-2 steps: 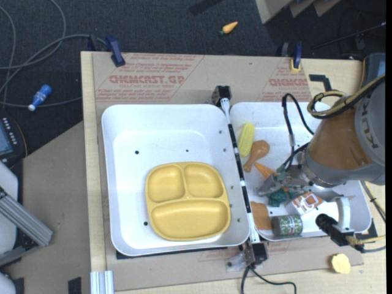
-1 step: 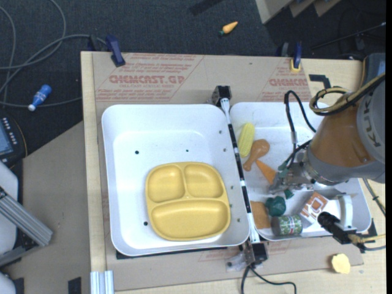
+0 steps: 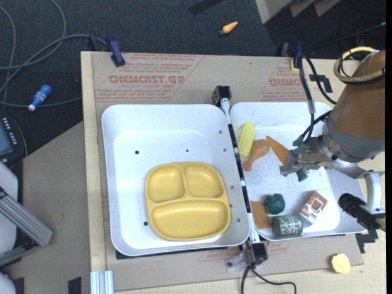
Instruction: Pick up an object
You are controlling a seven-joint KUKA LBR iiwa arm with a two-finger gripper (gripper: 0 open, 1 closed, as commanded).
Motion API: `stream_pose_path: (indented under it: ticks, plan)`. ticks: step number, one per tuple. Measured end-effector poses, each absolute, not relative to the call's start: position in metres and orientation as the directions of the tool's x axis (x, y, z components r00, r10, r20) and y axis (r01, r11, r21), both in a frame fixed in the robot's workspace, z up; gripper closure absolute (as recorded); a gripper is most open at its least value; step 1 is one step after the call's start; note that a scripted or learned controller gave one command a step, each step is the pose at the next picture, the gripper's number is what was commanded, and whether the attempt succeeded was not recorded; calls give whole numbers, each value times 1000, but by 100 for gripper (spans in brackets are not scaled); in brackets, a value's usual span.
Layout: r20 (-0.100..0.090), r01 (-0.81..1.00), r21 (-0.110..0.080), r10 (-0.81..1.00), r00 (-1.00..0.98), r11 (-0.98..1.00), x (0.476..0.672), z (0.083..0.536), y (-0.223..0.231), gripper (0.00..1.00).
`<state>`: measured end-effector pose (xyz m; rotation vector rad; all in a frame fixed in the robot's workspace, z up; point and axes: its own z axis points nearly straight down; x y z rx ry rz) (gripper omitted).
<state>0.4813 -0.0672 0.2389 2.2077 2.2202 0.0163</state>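
Fingers (image 3: 300,166), their state impossible to tell, hover over the right bin (image 3: 318,112), beside an orange carrot (image 3: 277,148).

Grey arm (image 3: 358,112) (orange band above wrist), black cables.

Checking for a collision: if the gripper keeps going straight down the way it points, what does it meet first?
Likely the bare floor of the right bin beneath the gripper. The green object and small carton lie lower in the picture. Depth is unclear.
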Motion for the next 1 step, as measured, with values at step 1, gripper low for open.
stream_pose_path:
  ticks: [1]
  plan:
    - [0, 1000, 5, 1000, -7, 7, 526, 240, -21, 100]
